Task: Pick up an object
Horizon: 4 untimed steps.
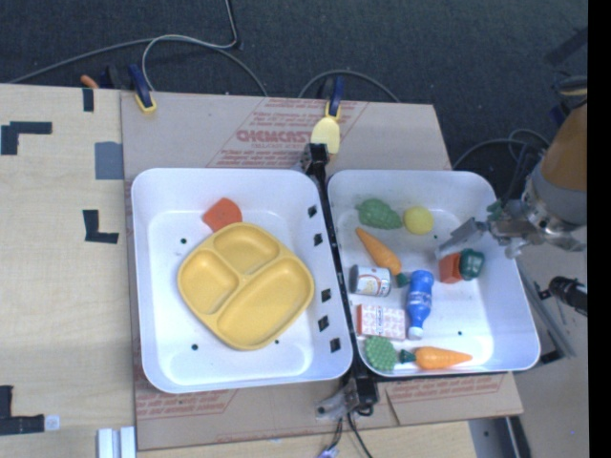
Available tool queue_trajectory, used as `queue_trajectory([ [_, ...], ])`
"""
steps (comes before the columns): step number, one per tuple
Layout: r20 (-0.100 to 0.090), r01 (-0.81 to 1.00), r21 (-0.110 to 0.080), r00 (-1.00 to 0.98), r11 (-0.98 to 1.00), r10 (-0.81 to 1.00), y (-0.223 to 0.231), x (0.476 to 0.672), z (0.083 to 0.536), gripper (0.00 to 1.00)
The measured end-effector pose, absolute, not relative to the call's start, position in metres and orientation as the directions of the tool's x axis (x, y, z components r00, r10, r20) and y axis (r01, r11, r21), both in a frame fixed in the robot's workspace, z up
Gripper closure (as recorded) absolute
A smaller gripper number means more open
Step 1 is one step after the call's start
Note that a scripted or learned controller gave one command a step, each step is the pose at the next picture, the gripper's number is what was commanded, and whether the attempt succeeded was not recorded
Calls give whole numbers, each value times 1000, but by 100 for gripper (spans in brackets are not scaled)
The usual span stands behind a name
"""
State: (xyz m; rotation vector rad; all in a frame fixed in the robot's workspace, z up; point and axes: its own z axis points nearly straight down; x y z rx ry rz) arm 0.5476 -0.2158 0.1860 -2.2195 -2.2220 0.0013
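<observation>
the grey arm with its orange band (565, 151) reaches in from the right, and its gripper (468, 232) sits over the right edge of the right shallow white bin (496, 351). whether the gripper is released or clenched cannot be told from this slant. nothing is visibly between it.

just below the gripper lies a small red and dark green toy (461, 266), near the bin's right wall. further left in the same bin are a green leafy toy vegetable (379, 214) and a yellow round lemon-like toy (417, 220) side by side, an orange toy carrot (379, 250) on a slant below them, a small white jar with a red label (370, 281), a blue bottle with a white cap (419, 301), a red and white flat packet (381, 322), a green knobbly round toy (380, 353) and a second orange carrot (441, 357) near the front wall.

the left shallow white bin (153, 351) holds a yellow divided plastic plate (245, 284) with an orange flat piece (222, 214) touching its upper left rim. both bins rest on a brown cardboard sheet (267, 132) on the worktop.
</observation>
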Motion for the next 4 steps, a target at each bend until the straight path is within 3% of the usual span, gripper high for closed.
queue_trajectory([
  [1,-1,1000,4,-3,3,1000,-171,605,86,0],
  [2,-3,1000,2,0,0,1000,-181,549,86,0],
  [3,-6,1000,6,-1,1,1000,-182,550,96,100],
  [4,1,1000,1,-3,3,1000,-113,551,184,100],
])
